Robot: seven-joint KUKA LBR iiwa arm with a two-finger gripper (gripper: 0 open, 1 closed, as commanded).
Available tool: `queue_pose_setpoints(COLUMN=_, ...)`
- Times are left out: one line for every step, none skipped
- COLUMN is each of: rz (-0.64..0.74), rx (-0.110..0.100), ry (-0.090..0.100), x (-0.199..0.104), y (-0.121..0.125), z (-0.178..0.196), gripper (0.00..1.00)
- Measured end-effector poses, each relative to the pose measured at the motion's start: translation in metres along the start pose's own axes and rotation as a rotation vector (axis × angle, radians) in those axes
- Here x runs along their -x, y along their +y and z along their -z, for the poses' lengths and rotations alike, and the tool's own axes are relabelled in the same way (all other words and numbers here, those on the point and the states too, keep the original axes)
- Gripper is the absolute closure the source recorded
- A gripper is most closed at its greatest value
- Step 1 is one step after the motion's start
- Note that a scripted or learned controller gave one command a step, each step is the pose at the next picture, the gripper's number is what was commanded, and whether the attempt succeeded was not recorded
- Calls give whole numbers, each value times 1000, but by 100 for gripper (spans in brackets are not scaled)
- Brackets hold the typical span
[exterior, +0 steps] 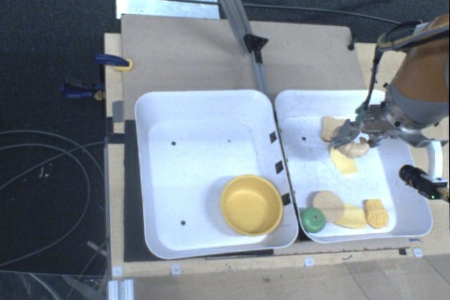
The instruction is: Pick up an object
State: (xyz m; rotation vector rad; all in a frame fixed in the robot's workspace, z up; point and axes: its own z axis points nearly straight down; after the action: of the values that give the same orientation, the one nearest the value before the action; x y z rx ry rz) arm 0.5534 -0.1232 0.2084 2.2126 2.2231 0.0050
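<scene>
The grey two-finger gripper (349,138) sits low in the right shallow white bin (415,221), over a pale tan food piece (358,149); whether the jaws are apart cannot be told.

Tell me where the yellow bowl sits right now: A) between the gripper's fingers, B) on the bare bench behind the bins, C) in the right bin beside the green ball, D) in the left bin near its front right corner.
D: the yellow bowl rests on the floor of the left bin, toward its front right corner, apart from the gripper over the right bin.
</scene>
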Motion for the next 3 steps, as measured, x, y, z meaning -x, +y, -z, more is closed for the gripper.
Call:
queue_pose_setpoints(rz=1, rx=2, ry=0, x=0, y=2, z=53, gripper=100)
queue_pose_setpoints(rz=6, rx=-4, ry=3, x=-56, y=-10, z=56, gripper=100)
queue_pose_setpoints(rz=4, rx=-4, ry=2, x=-103, y=-12, z=57, gripper=100)
